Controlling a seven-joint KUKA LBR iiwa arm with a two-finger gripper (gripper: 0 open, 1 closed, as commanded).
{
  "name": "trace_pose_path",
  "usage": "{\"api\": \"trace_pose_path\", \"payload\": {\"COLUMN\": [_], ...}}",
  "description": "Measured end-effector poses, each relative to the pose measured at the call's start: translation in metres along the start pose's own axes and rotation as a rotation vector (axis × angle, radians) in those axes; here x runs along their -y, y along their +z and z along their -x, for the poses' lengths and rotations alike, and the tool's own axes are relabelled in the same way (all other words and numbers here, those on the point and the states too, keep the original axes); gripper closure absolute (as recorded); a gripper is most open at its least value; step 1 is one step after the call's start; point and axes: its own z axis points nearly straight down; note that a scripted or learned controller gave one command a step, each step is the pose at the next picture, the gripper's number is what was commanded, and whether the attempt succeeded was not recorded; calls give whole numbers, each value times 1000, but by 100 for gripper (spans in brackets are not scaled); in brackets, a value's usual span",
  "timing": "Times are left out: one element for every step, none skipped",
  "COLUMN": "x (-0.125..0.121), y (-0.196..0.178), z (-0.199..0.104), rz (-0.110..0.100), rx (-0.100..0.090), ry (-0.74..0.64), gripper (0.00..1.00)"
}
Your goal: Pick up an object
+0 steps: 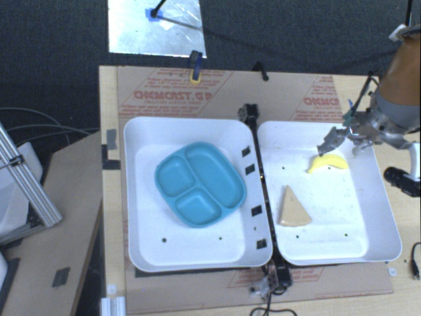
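Bins sit side by side on the bench, and we see two of them, both white and not deep. In the left bin (141, 242) we see a blue plate (199, 183) with three parts. It lies flat near the middle of that bin.

In the right bin (368, 242) we see two small things. One is a yellow banana (329, 164), a toy one by the look of it, up near the far side of the bin. The other is a tan wedge (293, 209) shaped like a triangle. It lies flat, closer to us and a little to the left of the banana. The two are near but not touching.

We see the arm (399, 91) come in from the right. Its gripper (331, 142) is just above the banana, close to its top edge. We cannot tell how the gripper is set, and we cannot tell if it touches the banana. The banana lies on the bin floor.
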Motion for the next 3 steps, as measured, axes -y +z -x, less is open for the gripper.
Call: {"api": "trace_pose_path", "payload": {"x": [82, 78, -16], "y": [145, 129, 33], "z": [-67, -63, -107], "rz": [-5, 2, 18], "rx": [-2, 0, 0], "ry": [1, 2, -9], "gripper": [0, 100, 100]}}
